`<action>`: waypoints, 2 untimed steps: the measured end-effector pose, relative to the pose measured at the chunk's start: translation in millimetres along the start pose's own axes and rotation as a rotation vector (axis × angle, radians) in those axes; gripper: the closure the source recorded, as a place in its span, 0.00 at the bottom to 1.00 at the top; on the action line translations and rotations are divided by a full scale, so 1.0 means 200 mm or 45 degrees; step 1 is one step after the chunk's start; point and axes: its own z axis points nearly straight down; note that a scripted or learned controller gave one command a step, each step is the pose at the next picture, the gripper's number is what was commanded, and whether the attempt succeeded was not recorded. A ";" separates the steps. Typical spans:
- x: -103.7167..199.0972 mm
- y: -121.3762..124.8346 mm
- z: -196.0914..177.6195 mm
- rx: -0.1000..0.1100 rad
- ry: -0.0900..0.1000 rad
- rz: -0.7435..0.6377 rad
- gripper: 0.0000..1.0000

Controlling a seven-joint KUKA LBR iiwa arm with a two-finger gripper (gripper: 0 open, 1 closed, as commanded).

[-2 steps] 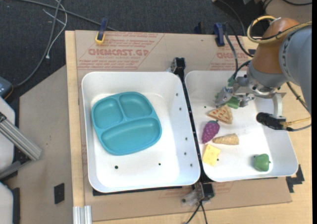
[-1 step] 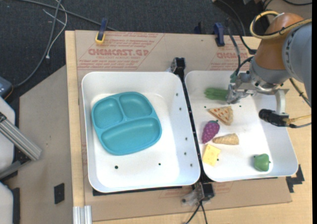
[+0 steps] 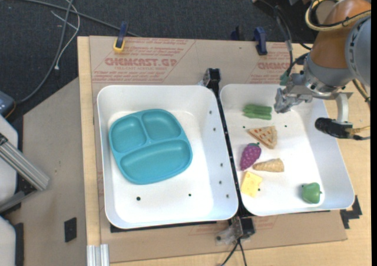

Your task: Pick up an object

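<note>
We see the gripper [image 3: 281,103] low over the upper part of the right bin [image 3: 330,168], in the upper right of the frame. The nearest toy is the green bean [image 3: 257,111], which lies just to the left of the fingertips and a touch lower in the frame, near but apart from them. Its long axis runs roughly left to right across the picture, tilted slightly down toward the right. That is the relation we judge the coming move to turn on: a short shift leftward would put the tool over the bean, with the jaws set across its short width.

Below the bean sit the pizza slice [image 3: 264,136], the grapes [image 3: 250,155], the cone [image 3: 270,166] and the cheese [image 3: 251,183], in a loose column down the bin's left side; the green pepper [image 3: 310,192] lies well apart at lower right. The left bin [image 3: 112,200] bears a teal plate [image 3: 151,145].

Whether the tool is released or clenched we cannot tell: the fingertips are small, dark and partly merged with the wrist above them. We see nothing between them. The arm's upper part is cut off at the frame's right edge.
</note>
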 end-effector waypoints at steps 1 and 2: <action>0.01 0.02 -0.32 0.002 0.000 0.000 1.00; -0.04 0.04 -0.59 -0.001 -0.001 0.000 1.00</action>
